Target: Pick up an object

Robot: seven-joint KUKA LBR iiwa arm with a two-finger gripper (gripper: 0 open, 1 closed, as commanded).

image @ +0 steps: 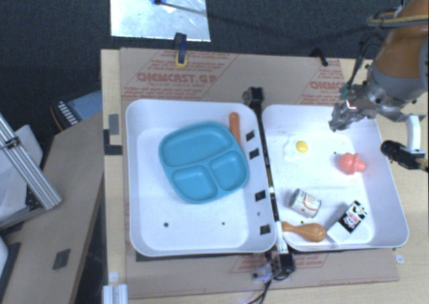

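from my remote station i look down at a slant on two shallow white plastic bins side by side on a cardboard-covered bench (201, 68). the left bin (151, 229) has smooth, rounded walls and holds a glossy blue divided plate (203, 162) with three moulded compartments. a slim orange sausage-shaped toy (234, 125) lies just beyond the plate's far right edge, beside the bin's right wall.

the right bin (392, 219) holds the small objects i could pick. a fried egg toy (297, 148), flat white with a round yellow yolk, lies in the far left part. a soft-looking pink rounded lump (350, 163) sits to its right, well apart. nearer the front lies a small cylindrical can (305, 202) on its side with a pale label, and at the front edge a tan drumstick-shaped toy (307, 230) with a narrow handle end pointing left. a small black and white carton (351, 216) lies tilted near the front right corner.

the grey metal arm with its orange band (402, 55) reaches in from the right. its dark gripper (340, 119) hangs over the far part of the right bin, apart from every object. i cannot tell how the jaws stand; they read as one dark blur.
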